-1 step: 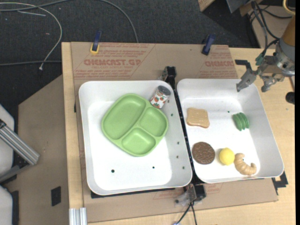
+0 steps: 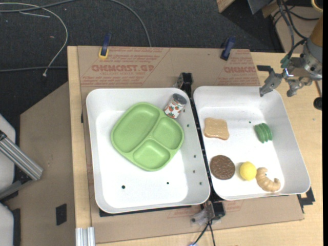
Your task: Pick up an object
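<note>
Spread apart and holding nothing, the gripper (image 2: 280, 84) hangs over the far right corner of the right bin (image 2: 225, 97), its two fingers (image 2: 266, 86) angled down toward the rim. That position reads as a standoff above the bin, not a reach: no object lies directly under it.

Nearest to it, just below and slightly inward, is the green ridged piece (image 2: 263, 132), lying alone on bare white floor, which probably makes it the easiest pick. Further inward from the gripper sits the toast slice (image 2: 216, 128), flat and also well clear of its neighbours. Beyond those, at the bin's near side, the brown round patty (image 2: 222, 166), the yellow ball (image 2: 247, 170) and the croissant (image 2: 268, 180) crowd together, the ball almost touching both, so fingers would have little room there.

Farthest from the gripper, across the divide in the left bin (image 2: 102, 152), a green divided plate (image 2: 147, 136) lies flat, with a small printed can (image 2: 175, 105) tipped against its far edge.
</note>
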Controlling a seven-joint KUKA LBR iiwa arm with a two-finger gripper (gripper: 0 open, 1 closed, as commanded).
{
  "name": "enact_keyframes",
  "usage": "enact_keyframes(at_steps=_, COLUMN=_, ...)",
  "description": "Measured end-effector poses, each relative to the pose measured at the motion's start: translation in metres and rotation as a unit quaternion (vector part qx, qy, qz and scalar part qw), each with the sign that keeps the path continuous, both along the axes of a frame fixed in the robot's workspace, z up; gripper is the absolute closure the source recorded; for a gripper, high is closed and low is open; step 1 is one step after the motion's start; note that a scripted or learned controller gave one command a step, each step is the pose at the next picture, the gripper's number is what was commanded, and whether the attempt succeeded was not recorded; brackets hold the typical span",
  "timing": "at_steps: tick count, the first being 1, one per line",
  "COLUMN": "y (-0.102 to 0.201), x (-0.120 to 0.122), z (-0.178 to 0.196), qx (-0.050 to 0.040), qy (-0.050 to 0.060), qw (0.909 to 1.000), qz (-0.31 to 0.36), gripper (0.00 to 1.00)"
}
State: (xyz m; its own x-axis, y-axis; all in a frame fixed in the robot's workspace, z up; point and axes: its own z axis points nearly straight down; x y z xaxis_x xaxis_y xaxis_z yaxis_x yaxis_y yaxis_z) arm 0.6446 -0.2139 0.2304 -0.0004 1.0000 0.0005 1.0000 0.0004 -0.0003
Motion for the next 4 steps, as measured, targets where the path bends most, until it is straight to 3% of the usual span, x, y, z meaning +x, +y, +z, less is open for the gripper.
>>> enact_keyframes(at_steps=1, y=-0.003, x=0.002, z=-0.062, qx=0.0009, qy=0.003, qw=1.0000, qz=0.000, gripper=0.00)
enact_keyframes(at_steps=3, y=-0.005, x=-0.006, z=-0.147, qx=0.0023, qy=0.002, qw=1.0000, qz=0.001, gripper=0.00)
enact_keyframes(at_steps=4, y=-0.005, x=-0.004, z=-0.133, qx=0.0004, qy=-0.001, qw=1.0000, qz=0.001, gripper=1.00)
